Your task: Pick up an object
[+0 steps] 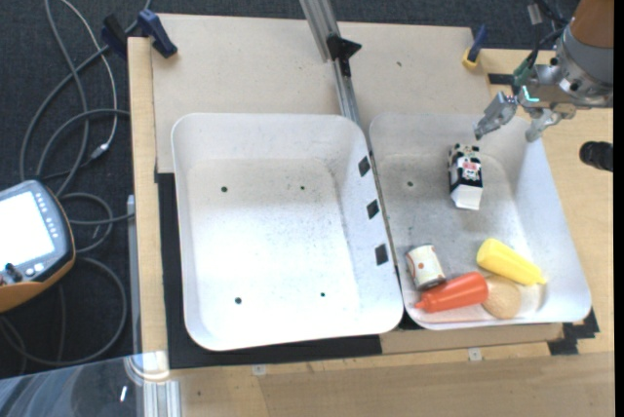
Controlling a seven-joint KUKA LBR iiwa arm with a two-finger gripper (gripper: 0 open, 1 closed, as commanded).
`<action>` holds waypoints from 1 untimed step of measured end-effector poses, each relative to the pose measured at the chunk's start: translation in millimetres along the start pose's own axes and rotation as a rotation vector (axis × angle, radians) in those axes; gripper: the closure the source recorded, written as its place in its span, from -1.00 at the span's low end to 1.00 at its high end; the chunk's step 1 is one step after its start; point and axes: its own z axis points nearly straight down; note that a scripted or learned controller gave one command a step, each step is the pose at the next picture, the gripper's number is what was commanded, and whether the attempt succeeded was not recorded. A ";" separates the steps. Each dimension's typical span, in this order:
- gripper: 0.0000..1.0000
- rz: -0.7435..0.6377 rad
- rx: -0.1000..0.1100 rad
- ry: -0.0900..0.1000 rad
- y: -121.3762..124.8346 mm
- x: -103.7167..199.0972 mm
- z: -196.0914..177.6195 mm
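The gripper [515, 120] is held spread wide and empty above the right bin's [546, 210] far edge; a carton [465, 176] is seen just below-left, apart from it.

The arm reaches in from the right, its pincer [517, 117] hanging spread apart, holding nothing.

Two shallow white plastic bins [200, 152] speckled with dark flecks, black-and-white cow-patterned carton [465, 175], yellow corn-shaped toy [509, 262], orange-red carrot-shaped toy [451, 293], tan rounded potato-like toy [502, 300], small white can with brown label [425, 265], pale tan wooden bench [244, 64], blue clamps [156, 32].
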 end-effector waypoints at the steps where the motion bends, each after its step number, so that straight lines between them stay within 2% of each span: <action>1: -1.00 -0.001 -0.004 -0.002 0.5 0.0 -3.0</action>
